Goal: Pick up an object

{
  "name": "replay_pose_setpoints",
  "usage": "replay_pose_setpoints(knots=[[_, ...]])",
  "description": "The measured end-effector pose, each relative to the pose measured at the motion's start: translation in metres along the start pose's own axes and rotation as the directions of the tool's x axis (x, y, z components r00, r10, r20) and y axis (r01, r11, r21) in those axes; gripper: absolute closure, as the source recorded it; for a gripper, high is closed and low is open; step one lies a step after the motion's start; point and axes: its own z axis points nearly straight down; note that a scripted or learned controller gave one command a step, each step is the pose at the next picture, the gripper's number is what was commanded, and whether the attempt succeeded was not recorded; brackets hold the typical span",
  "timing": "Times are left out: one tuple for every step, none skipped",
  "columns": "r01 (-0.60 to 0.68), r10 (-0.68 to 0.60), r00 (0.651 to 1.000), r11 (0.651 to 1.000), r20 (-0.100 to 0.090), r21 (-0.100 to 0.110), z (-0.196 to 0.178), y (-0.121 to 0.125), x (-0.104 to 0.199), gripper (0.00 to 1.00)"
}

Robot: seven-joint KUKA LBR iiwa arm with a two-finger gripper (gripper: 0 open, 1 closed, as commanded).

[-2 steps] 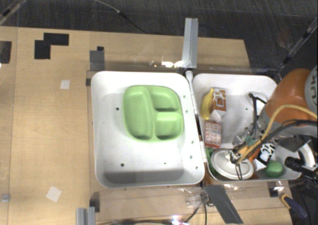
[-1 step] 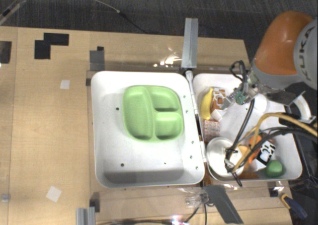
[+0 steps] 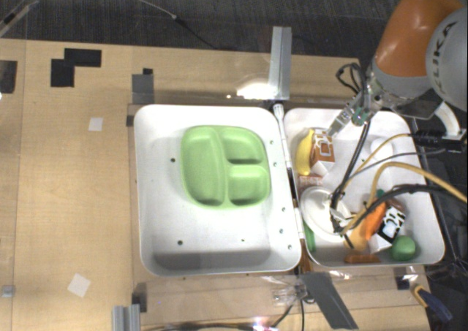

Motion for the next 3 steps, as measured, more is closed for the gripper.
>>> replay_pose_setpoints(knots=[[0.001, -0.001, 1.000, 1.000, 0.000, 0.000, 0.000, 0.001, 0.001, 0.00], [0.073, -0.073, 0.997, 0.997, 0.008, -0.004, 0.107, -0.004, -0.006, 0.00], [-0.011, 0.011, 1.000, 1.000, 0.007, -0.001, 0.108, -0.007, -0.004, 0.00]])
